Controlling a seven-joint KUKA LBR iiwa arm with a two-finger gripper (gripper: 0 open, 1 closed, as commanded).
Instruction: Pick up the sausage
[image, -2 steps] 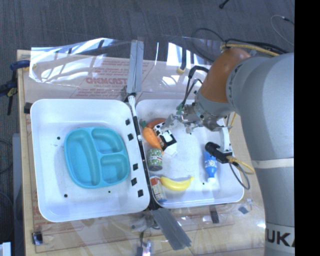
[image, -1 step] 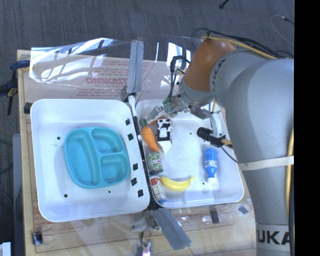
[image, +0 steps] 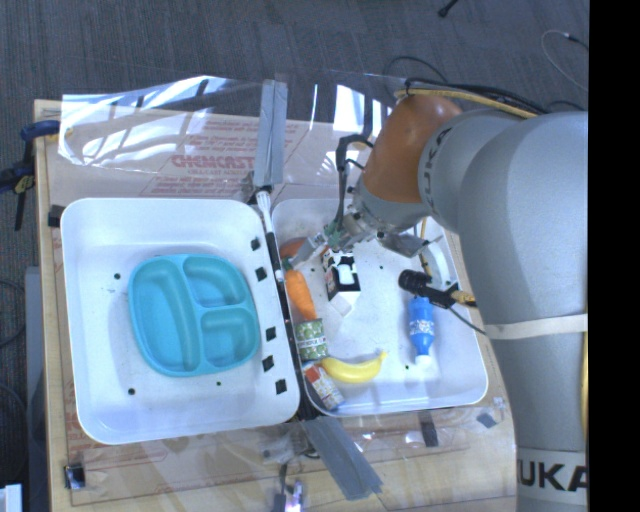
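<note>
Two white bins (image: 90, 300) are sitting here, holding one blue tray (image: 195, 312), one banana (image: 352, 367), one carrot (image: 299, 293) and one bottle (image: 421, 328).

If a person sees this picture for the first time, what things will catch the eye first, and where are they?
The big grey arm with its orange band comes in from the right and covers much of the right bin. In the left bin lies a bright turquoise divided tray. Along the right bin's left wall sit an orange carrot and a yellow banana, with a blue bottle further right.
</note>
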